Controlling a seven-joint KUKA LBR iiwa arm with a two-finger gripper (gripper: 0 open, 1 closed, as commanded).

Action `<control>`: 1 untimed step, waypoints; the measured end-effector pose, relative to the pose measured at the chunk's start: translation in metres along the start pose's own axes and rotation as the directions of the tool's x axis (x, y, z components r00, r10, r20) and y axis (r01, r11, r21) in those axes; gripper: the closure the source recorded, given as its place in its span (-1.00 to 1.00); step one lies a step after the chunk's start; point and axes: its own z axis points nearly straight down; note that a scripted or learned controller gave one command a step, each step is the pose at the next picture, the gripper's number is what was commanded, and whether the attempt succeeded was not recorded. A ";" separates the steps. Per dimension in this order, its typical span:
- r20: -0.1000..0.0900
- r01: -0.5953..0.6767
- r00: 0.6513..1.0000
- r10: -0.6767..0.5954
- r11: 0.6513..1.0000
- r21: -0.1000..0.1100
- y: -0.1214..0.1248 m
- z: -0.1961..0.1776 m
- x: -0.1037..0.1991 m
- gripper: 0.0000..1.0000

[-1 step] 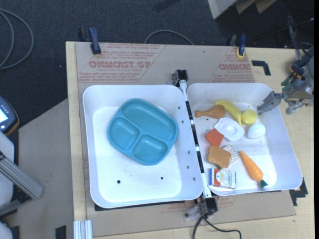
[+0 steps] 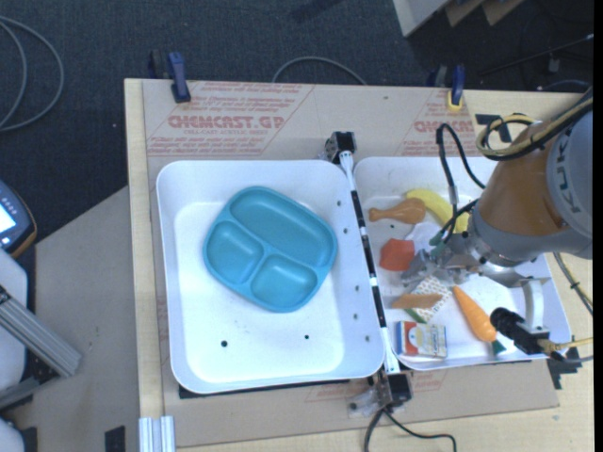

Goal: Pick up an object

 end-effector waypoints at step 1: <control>0.006 -0.005 1.000 0.005 1.000 -0.010 -0.018 0.012 0.022 -1.00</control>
